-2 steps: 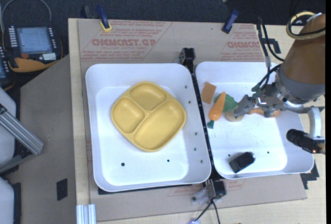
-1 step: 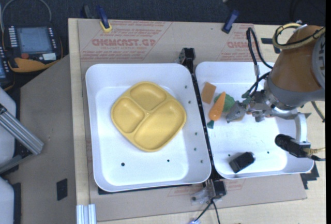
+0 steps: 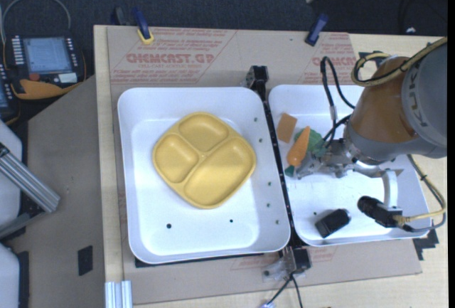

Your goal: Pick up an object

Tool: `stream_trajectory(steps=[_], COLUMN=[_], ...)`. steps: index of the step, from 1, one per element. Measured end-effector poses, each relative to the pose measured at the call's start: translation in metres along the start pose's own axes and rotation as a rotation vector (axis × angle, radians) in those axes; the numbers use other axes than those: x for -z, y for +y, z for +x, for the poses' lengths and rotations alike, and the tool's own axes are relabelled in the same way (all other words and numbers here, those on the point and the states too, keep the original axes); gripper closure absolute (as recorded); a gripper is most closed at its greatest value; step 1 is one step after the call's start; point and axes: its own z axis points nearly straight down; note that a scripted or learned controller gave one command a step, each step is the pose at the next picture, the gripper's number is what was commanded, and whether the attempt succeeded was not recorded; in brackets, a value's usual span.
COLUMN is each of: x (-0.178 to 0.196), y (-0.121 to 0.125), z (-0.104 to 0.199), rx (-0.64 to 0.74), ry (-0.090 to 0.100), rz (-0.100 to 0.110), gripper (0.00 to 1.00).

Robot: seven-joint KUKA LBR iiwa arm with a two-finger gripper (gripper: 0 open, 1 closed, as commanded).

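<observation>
In the right bin (image 3: 370, 232), an orange carrot-shaped piece (image 3: 298, 146) lies tilted near the left wall. A small tan block (image 3: 286, 126) sits just above it, and a bit of green (image 3: 293, 171) peeks out below it. A black object (image 3: 332, 222) lies near the bin's front. My gripper (image 3: 318, 159) is low in this bin, right beside the carrot piece and over the green bit. The grey and orange arm (image 3: 387, 118) covers the bin's right half.
The left bin (image 3: 135, 178) holds a yellow divided plate (image 3: 204, 158) in its middle. A black divider strip (image 3: 274, 150) runs between the bins. Cables (image 3: 328, 89) loop over the right bin's back edge.
</observation>
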Motion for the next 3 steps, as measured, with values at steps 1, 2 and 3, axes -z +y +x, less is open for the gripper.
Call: stream_trajectory(steps=[1, 2, 3], x=[0.014, 0.067, 0.127], y=[0.001, 0.011, 0.006], z=[-0.001, 0.004, -0.002], rx=[-0.001, 0.002, 0.000], ry=[-0.003, -0.004, -0.004], rz=[-0.007, -0.012, -0.013], gripper=[1.00, 1.00, 1.00])
